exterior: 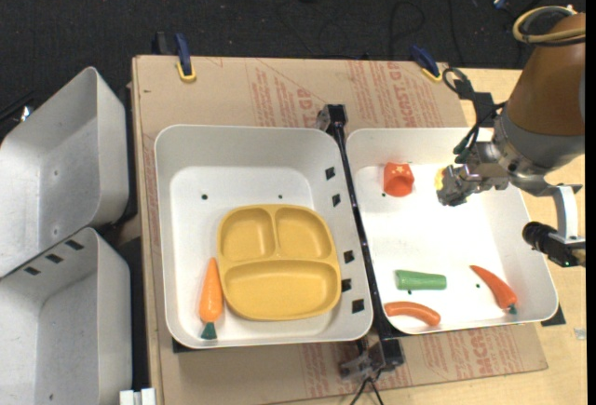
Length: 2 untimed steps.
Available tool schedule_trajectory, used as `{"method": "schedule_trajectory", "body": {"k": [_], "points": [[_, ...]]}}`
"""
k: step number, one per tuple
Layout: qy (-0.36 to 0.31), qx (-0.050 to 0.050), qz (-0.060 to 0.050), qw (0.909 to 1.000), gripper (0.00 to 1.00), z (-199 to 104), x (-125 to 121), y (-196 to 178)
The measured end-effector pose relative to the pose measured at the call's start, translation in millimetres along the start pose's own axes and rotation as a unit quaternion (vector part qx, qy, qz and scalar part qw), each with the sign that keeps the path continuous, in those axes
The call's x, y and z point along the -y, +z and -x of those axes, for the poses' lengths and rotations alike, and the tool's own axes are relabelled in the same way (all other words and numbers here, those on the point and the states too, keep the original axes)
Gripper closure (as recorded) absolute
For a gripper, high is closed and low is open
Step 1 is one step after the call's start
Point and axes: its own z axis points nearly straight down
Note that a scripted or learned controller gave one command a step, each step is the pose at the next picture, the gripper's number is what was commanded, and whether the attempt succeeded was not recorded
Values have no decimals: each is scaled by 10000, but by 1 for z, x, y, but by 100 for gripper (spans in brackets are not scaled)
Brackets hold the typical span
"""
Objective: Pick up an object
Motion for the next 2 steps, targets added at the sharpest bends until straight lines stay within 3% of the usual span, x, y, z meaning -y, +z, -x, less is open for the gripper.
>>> {"method": "schedule_trajectory", "body": {"k": [2], "points": [[0,-4,-6,10000,100,-105,-24,7]]}}
